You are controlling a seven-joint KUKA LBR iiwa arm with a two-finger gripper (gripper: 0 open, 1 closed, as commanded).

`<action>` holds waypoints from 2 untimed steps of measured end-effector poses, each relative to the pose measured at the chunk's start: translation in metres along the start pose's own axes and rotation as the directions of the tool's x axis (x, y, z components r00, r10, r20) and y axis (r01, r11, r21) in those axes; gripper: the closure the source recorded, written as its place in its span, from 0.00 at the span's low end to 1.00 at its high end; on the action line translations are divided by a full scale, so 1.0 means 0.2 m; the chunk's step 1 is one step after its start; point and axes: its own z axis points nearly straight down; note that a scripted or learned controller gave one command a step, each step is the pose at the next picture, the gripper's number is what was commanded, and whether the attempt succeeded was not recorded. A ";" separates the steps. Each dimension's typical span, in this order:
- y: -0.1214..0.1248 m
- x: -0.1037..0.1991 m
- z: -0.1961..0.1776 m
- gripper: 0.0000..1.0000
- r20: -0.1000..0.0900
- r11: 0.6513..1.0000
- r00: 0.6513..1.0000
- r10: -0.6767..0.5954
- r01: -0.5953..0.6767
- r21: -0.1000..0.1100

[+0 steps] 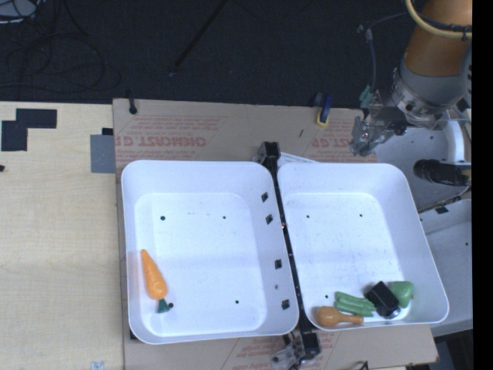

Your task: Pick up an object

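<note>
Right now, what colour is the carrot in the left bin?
Orange, with a small dark green top; the carrot shows best in the camera view.

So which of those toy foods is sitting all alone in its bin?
The orange carrot, alone in the left bin. The other pieces cluster around a black object in the right bin's near corner.

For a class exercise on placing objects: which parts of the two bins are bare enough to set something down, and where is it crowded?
Left bin: bare except the near-left corner, where the carrot lies. Right bin: bare across its far and middle floor. Crowded at its near edge, where the pear, green pod, black block and green piece cluster.
</note>
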 end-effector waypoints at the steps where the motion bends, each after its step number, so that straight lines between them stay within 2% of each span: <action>1: -0.25 -0.15 -0.30 1.00 -0.001 1.000 1.000 0.009 -0.009 -0.005; 2: -0.53 -0.44 -0.36 1.00 0.000 1.000 1.000 0.013 -0.013 -0.001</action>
